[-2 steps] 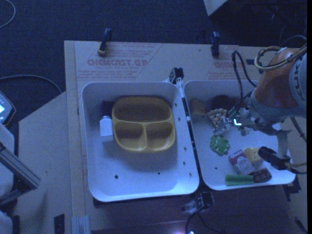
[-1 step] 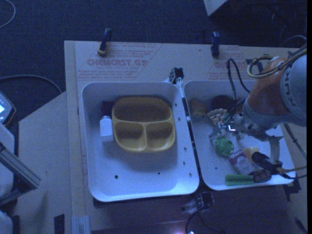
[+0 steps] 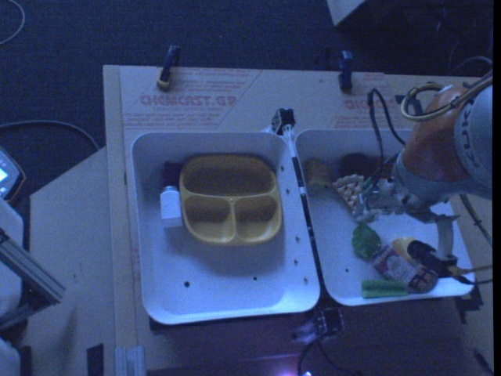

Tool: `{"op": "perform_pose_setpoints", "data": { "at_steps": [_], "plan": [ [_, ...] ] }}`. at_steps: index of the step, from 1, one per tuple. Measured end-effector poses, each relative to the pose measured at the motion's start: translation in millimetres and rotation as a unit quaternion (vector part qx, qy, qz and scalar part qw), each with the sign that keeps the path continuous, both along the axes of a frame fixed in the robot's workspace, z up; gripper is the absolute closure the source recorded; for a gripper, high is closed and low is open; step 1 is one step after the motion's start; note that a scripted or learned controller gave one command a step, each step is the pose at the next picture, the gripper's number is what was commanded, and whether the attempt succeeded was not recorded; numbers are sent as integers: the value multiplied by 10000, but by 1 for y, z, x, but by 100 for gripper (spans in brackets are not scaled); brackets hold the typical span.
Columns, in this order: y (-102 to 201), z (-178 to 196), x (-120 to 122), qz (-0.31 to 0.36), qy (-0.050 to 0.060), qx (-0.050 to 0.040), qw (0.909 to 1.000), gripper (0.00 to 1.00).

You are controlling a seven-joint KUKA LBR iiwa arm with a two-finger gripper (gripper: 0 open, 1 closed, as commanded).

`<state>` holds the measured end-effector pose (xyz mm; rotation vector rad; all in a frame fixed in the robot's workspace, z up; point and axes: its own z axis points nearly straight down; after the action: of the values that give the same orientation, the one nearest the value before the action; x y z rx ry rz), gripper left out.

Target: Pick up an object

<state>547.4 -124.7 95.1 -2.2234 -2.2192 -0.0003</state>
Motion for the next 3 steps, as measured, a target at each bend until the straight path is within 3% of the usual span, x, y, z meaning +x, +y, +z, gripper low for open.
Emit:
{"op": "perform_pose_setpoints", "data": {
  "at_steps": [3],
  "plan": [
    [-13,133,5,17,-35,-14,10000,100]
  ]
}}
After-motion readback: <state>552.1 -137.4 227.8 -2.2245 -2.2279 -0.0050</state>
